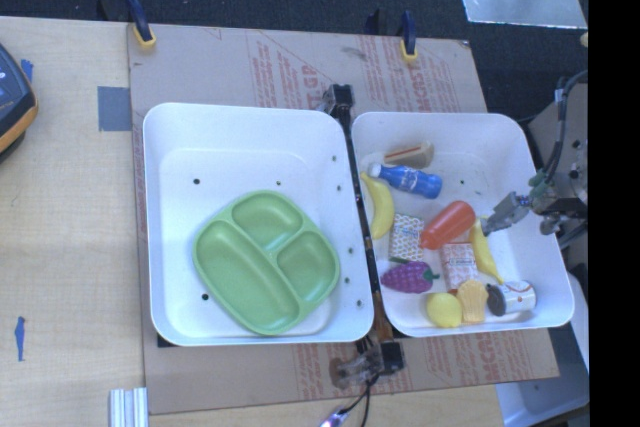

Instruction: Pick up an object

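Reaching in from the right, the tool (505,212) sits over the right bin's (520,143) far-right side, just beside the red-orange pepper-like toy (447,223) and above the small yellow banana (485,255); I see nothing between its fingers, and I cannot tell how far apart they stand. Everything I could pick lies in that right bin: a larger yellow banana (379,203) along the left wall, a blue bottle (411,180) with a white end lying on its side near it, a tan bread-like piece (409,154) toward the far wall, a small patterned packet (405,236), a purple grape cluster (406,277), a red-and-white carton (459,266), a yellow lemon-like piece (444,311), a yellow chunk (471,301) touching it, and a white can (514,297) on its side at the near right corner. The printing on the packet, carton and can is too small for me to read. The left bin (160,215) holds a green divided plate (266,261). Both bins rest on a cardboard sheet (290,65) on the tabletop (60,245); it carries repeated red printing that is blurred and unreadable to me. Blue-and-yellow clamps (140,23) hold its far edge.
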